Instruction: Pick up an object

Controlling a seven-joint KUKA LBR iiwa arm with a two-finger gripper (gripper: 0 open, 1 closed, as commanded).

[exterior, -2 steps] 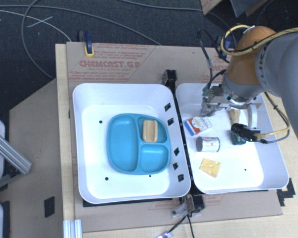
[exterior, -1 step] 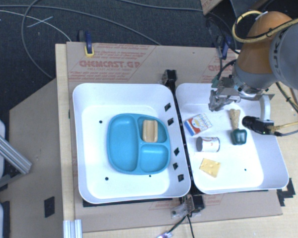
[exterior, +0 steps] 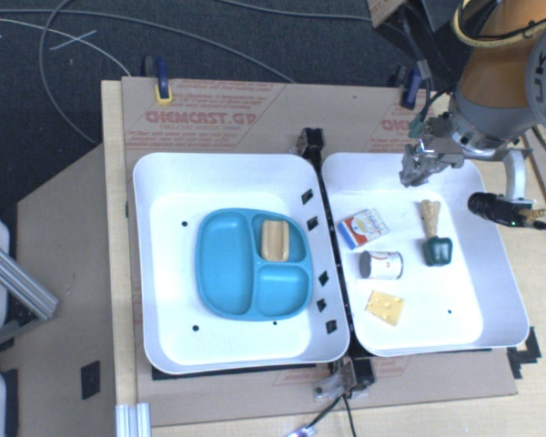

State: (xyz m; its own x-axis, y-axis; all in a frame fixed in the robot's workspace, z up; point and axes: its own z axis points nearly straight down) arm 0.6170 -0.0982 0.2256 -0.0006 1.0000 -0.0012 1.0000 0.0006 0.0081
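Hovering: the gripper point(exterior: 419, 173) hangs over the far edge of the right bin point(exterior: 491, 321), holding nothing.
Fingers: they point down with only a narrow gap between them, and no object sits in that gap.
Progress: judging by this, the pick is not yet done; every object lies loose on the bin floor.
Nearest object: a tan cone point(exterior: 429, 215) lies just on the near side of the gripper, apart from it.
Teal block: the teal block point(exterior: 438, 251) sits just beyond the cone's near end.
Other objects: a red and blue packet point(exterior: 362, 228), a small cylinder point(exterior: 381, 265) and a yellow wedge point(exterior: 385, 308) lie to the left and nearer the camera.
Left bin: the left bin point(exterior: 164, 317) holds a blue tray point(exterior: 227, 271) with a tan piece point(exterior: 274, 240) in it.
Left to do: lowering onto one object, closing and lifting.
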